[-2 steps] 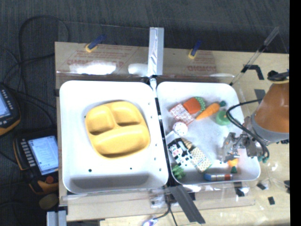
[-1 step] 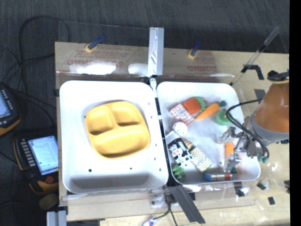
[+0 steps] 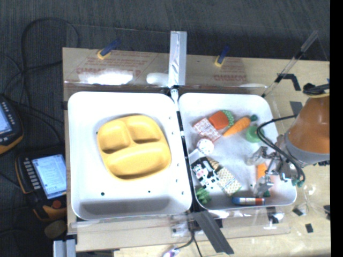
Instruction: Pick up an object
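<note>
Glossy yellow moulded tray [image 3: 134, 146] with three compartments in smooth white bin [image 3: 80, 143]

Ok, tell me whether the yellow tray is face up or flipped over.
Face up: the yellow tray lies flat in the left bin, its three recessed compartments showing.

1. A yellow sectioned tray [image 3: 134, 146] lies in the left bin [image 3: 80, 143].
2. The right bin [image 3: 236, 100] holds small items: a carrot [image 3: 237, 126] at 12 o'clock, a marker [image 3: 248, 200] at 6.
3. The gripper [image 3: 266, 171] hangs at the bin's 4 o'clock, above an orange piece [image 3: 260, 170].
</note>
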`<state>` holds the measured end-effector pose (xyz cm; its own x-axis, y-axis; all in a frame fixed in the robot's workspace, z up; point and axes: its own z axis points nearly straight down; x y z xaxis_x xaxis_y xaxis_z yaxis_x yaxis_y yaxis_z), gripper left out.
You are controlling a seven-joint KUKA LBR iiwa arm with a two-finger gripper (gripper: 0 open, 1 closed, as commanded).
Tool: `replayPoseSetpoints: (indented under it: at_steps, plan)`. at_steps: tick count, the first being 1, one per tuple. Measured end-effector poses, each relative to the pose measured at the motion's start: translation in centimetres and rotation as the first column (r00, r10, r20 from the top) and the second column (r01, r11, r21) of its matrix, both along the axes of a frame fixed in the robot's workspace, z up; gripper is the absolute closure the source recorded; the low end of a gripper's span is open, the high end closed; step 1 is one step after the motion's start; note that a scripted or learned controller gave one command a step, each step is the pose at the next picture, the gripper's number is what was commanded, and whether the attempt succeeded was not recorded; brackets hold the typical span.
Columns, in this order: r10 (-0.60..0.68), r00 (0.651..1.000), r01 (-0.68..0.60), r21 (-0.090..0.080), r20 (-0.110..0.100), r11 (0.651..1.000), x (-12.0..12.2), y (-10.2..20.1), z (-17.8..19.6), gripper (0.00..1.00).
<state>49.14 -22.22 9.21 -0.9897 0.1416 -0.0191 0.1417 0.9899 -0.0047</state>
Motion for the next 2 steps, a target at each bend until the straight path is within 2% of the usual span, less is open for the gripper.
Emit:
replayPoseSetpoints:
  at_steps: [2]
  plan:
    - [0.011, 1.000, -0.011, 0.000, 0.000, 1.000, 0.03, 0.06, -0.01, 0.00]
